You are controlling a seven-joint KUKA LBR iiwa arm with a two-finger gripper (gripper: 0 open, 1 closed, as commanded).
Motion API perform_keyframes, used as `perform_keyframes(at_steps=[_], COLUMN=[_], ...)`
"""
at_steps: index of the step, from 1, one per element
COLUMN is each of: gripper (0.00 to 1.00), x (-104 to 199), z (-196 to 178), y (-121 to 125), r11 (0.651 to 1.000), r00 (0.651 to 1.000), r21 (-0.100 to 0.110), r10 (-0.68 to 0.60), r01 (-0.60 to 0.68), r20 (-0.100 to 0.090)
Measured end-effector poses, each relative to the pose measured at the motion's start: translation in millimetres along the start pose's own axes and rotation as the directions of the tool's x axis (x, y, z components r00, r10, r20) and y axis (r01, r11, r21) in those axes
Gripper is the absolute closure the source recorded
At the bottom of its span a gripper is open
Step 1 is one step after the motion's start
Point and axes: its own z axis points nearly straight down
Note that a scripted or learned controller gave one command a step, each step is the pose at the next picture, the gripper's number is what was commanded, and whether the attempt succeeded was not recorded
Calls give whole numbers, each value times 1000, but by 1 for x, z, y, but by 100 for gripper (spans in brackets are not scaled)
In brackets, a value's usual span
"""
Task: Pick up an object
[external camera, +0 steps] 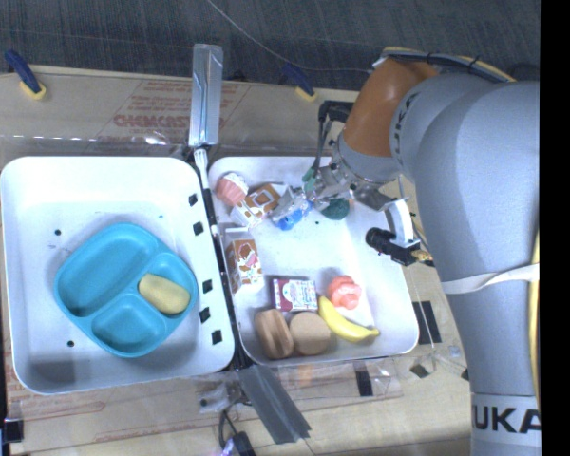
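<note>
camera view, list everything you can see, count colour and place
shallow white bins: 2, white, side by side on the bench
blue divided plastic plate: 1, blue, left bin
yellow oval toy food: 1, yellow, on the plate's right compartment
yellow toy banana: 1, yellow, right bin, near edge
brown round toy buns: 2, brown, right bin, near edge, beside the banana
maroon small carton: 1, maroon, right bin, above the buns
mixed small toy items: several, pink, brown, blue, right bin's far side
grey arm with orange band: 1, from the right
gripper: 1, dark, over right bin's far side
</note>
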Motion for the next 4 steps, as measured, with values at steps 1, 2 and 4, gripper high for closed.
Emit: perform_keyframes(at_steps=[1,2,4], gripper=[100,100,100], x=[1,91,79], z=[-9,-123,8], y=[-2,-2,-34], r11=[1000,999,985], r00=[1000,999,985], r21=[10,-13,0], r10=[-4,-33,174], r01=[4,33,-174], r20=[-3,2,-1])
